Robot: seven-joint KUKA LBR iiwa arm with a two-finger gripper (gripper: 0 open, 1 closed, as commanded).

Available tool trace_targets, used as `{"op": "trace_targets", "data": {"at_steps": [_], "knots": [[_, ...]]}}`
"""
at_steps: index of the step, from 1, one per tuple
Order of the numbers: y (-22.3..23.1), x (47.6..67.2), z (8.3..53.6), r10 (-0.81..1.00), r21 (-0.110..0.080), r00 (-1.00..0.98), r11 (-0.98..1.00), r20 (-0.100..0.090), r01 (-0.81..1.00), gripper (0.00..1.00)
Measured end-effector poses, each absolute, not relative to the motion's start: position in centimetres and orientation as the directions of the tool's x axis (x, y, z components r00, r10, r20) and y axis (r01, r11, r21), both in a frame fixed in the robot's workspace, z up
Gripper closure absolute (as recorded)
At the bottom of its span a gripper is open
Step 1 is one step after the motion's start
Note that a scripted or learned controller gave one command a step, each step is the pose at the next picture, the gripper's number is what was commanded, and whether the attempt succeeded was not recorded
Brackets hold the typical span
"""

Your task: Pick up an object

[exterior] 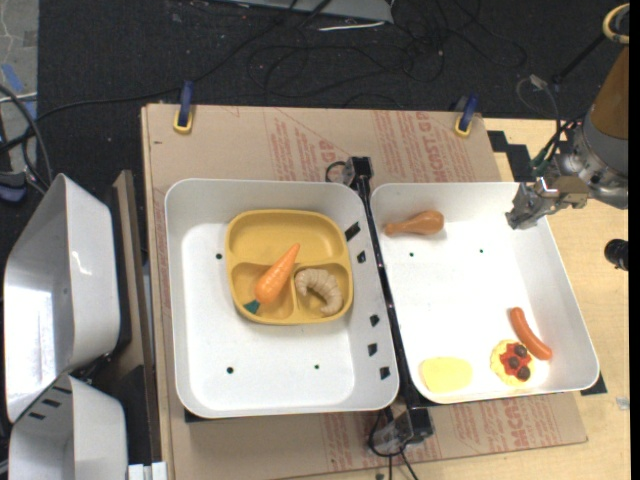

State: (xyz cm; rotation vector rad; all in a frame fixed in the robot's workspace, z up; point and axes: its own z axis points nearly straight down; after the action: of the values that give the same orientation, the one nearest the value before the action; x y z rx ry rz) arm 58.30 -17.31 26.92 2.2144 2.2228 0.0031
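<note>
My gripper (524, 213) hangs over the far right rim of the right bin (470, 288), with nothing seen between its fingers. A brown chicken drumstick (418, 225) lies in that bin's far left part, well to the gripper's left. At the near right lie a red sausage (530, 333) and a small pizza slice (514, 361), with a pale yellow disc (446, 373) to their left. In the left bin (200, 358) a yellow divided plate (290, 230) holds an orange carrot (277, 274) and a beige shrimp (320, 289).
The bins sit side by side on a cardboard sheet (260, 138) held by yellow clamps (183, 118). Cables lie on the dark floor behind. White containers (55, 288) stand at the left. The arm enters from the upper right.
</note>
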Motion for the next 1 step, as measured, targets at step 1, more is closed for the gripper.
{"op": "trace_targets", "data": {"at_steps": [1], "knots": [[-12.86, 58.66, 26.34, 1.0, 0.0, -0.007, 0.007, 0.001, 1.0, 1.0]]}}
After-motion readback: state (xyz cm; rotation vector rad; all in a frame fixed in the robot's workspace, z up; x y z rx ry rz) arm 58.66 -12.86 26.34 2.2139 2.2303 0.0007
